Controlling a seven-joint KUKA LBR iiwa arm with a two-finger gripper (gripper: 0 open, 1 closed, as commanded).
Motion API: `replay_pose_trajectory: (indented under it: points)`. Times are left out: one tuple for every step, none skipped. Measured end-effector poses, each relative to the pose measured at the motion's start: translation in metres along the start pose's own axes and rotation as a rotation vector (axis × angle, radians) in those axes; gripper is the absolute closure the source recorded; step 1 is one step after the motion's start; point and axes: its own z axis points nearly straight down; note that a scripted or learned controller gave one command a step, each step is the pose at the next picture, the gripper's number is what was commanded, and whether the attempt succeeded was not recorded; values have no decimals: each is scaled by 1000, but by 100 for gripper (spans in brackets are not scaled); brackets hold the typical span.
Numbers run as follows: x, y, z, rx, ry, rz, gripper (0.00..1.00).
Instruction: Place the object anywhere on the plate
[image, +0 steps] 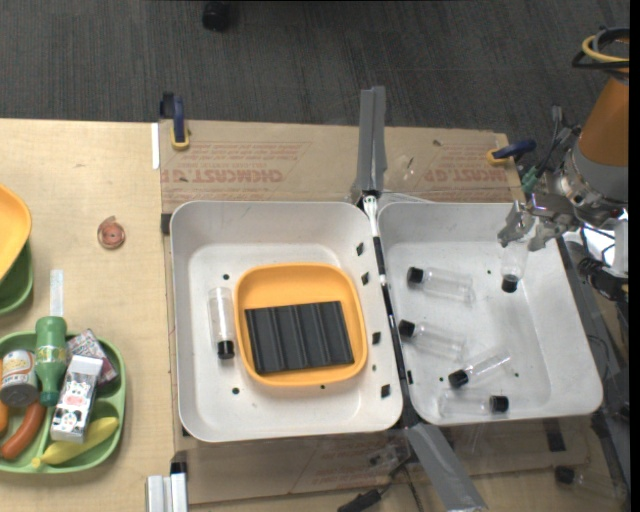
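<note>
From my seat I see the arm (608, 130) at the upper right of the frame, its gripper (527, 228) hanging over the top right corner of the right bin (560, 395). A clear vial with a black cap (511, 272) sits directly below the gripper, upright or nearly so, but I cannot tell whether it is pinched between the fingers or merely beneath them, nor how far the tool is spread. Four more capped vials lie in that bin: one (438, 281) near the upper left, one (430, 336) at mid-left, one (479, 370) lower down, tilted, and one (470, 405) along the bottom wall. In the left bin (190, 400) the orange plate (298, 280) sits centred, carrying a dark ribbed block (299, 336). Another vial (220, 320) lies just beside the plate's left rim, cap toward the bottom of the frame, on the bin floor rather than on the plate.
</note>
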Motion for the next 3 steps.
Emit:
replay_pose_trajectory:
  points:
    - [-28, 42, 21, 0, -1, -146, 100]
    - [-40, 54, -17, -3, -2, -389, 100]
    - [-40, 54, -31, -4, -2, -599, 100]
